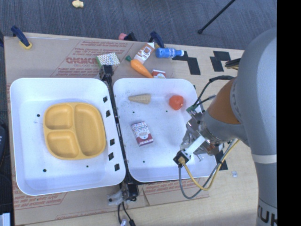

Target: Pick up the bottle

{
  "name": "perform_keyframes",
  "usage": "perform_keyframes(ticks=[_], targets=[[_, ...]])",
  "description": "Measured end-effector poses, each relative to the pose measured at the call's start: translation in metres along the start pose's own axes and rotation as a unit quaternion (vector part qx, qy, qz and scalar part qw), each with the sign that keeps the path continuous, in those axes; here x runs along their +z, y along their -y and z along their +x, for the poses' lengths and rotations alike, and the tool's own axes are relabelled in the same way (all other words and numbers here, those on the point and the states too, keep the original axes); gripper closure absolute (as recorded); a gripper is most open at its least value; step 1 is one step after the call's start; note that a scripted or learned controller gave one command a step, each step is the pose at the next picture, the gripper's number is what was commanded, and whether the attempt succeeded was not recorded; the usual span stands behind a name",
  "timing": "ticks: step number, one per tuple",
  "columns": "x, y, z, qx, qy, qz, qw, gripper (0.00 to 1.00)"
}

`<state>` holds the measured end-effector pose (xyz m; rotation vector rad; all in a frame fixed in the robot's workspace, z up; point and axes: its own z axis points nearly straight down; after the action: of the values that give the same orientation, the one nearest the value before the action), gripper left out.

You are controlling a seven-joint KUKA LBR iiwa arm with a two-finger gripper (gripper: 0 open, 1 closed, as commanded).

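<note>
Worktop (212,74) lined with cardboard. Pincer (194,134) is seen at the right bin's (160,166) right wall, its grip not discernible. Packet (141,133), cone (140,98) and tomato (176,102) are held there. Behind the bin are laid a white bottle (144,53) and a blue bottle (168,53).

Single fixed camera, set high above the bench (204,50), looks down at a slant, far enough off to frame left bin (14,126) and right bin (160,161) whole, floor (141,8) along the top edge, arm (258,88) entering at the right.
</note>
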<state>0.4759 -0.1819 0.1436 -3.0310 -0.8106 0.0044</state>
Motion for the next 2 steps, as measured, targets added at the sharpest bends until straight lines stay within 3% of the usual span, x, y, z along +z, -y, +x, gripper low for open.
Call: perform_keyframes(ticks=[1, 2], targets=[[-0.018, 0.004, 0.002, 0.156, 0.000, 0.001, 0.9877, 1.00], [-0.070, 0.029, 0.017, 0.130, 0.000, 0.001, 0.9915, 1.00]])
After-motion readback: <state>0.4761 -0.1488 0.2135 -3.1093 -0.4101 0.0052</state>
